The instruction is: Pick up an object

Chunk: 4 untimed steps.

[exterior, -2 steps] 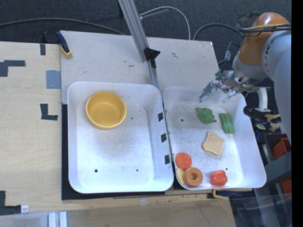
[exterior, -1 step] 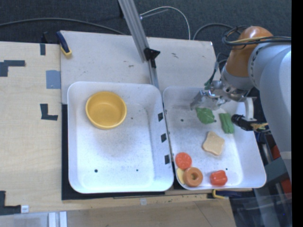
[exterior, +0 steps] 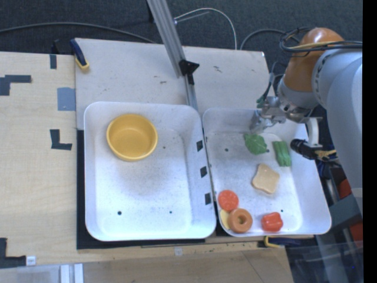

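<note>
My gripper (exterior: 260, 122) hangs low over the back of the right bin (exterior: 230, 158), just above a green leafy piece (exterior: 255, 143). A second green piece (exterior: 282, 153) lies to the right of it. Nearer the front sit a tan bread slice (exterior: 266, 178), a red-orange tomato slice (exterior: 228, 200), a brown donut (exterior: 241, 220) on a yellow piece, and a red pepper-like piece (exterior: 271, 221). Nothing shows between the fingers.
The left bin (exterior: 147, 205) holds a yellow bowl (exterior: 132, 136) at its back left. A slanted metal pole (exterior: 171, 31) crosses the bench above the bins. Cables loop behind the right bin, and the arm's grey body fills the right side.
</note>
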Each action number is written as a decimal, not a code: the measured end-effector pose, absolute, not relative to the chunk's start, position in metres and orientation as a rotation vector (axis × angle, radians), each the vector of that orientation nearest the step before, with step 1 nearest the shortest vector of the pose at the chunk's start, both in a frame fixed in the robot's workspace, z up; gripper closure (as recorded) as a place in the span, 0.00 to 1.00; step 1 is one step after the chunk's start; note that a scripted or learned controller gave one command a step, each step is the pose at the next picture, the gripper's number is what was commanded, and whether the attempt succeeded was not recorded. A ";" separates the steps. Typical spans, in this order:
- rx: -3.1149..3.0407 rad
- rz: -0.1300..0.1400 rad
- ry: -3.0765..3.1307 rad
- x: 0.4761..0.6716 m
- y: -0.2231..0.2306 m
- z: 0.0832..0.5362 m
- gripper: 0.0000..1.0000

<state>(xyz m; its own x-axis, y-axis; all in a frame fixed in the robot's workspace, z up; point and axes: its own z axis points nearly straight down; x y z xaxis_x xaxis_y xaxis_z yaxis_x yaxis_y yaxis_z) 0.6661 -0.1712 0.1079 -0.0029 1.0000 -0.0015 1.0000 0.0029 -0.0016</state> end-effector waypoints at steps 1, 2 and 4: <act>-2.223 -0.004 -2.227 0.669 -0.179 0.167 1.00; -2.224 -0.004 -2.227 0.669 -0.184 0.230 1.00; -2.214 0.002 -2.225 0.654 -0.136 0.264 1.00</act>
<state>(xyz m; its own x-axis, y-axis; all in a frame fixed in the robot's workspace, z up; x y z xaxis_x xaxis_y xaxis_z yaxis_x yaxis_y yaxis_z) 0.6537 -0.1364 0.2637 -0.0048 1.0000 0.0009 1.0000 0.0048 -0.0024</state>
